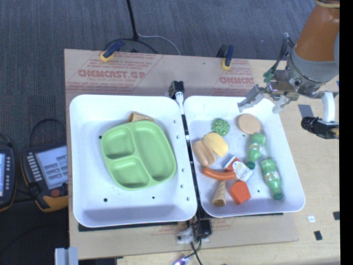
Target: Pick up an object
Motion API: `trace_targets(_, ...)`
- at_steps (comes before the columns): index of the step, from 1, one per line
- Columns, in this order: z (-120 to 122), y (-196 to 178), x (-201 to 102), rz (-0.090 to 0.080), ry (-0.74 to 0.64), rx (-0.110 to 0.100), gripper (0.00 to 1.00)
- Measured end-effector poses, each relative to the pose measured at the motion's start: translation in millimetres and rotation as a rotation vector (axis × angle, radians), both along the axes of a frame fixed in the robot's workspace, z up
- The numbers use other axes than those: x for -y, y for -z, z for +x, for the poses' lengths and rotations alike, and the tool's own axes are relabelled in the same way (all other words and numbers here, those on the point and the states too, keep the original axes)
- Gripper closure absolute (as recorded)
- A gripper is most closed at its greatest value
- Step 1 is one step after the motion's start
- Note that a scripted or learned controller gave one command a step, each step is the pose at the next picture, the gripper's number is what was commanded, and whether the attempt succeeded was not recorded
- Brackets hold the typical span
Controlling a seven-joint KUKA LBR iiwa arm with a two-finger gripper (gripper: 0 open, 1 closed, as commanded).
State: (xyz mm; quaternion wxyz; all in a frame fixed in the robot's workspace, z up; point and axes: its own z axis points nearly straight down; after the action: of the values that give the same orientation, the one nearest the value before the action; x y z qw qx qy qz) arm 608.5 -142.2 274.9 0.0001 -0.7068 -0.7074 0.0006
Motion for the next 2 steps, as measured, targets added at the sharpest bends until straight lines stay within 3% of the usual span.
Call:
trace_targets(1, -29.3, 125.6, 49.3, 0.001, -0.248, -0.002, 0.00)
trace_targets(2, -47.3, 175.7, 62.5, -0.002, -0.242, 0.011, 0.00)
